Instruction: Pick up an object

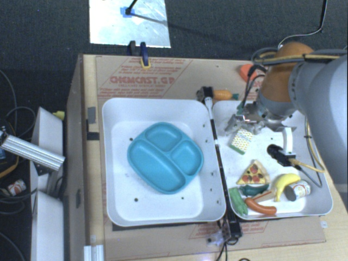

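Green-dotted block (241,141), mid-right of frame, sits just under the hand (244,123); can't tell its grip state. Descend straight, centre over block, avoid the pizza slice (254,173).

Bulky grey arm (321,86), orange band (283,75) above the wrist, dark cables looping around it.

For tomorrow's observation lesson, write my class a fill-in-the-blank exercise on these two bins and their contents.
1. The blue tray lies in the ____ bin.
2. The banana is coloured ____.
3. The pizza slice lies in the ____ bin.
4. The gripper hangs over the ____ bin.

Missing words: left; yellow; right; right
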Motion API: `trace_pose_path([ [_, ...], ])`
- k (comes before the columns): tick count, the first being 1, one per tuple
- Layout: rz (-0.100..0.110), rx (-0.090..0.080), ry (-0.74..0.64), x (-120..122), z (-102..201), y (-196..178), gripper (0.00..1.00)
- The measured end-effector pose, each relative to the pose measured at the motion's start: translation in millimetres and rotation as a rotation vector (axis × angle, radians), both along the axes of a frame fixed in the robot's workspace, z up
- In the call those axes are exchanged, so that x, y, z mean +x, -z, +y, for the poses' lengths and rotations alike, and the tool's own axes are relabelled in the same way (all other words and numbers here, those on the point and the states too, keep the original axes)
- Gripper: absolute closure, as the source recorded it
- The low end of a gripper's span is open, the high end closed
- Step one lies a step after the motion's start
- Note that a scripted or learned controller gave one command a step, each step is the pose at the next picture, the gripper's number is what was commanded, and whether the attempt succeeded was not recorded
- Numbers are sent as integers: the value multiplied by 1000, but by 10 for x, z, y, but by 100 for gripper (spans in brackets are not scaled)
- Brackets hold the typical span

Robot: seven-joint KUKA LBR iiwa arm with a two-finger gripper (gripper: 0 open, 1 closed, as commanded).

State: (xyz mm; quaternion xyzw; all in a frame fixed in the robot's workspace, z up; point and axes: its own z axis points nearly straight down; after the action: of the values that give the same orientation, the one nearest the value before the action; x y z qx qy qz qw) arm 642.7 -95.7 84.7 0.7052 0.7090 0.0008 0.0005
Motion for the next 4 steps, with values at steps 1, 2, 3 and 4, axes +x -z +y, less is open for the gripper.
trace_pose_path([
  [1,-2,0,-1,9,-3,-111,100],
  [2,-2,0,-2,9,-3,-110,0],
  [3,-4,-2,4,269,-402,-1057,0],
  [4,0,-1,5,-977,-363,-1215,0],
])
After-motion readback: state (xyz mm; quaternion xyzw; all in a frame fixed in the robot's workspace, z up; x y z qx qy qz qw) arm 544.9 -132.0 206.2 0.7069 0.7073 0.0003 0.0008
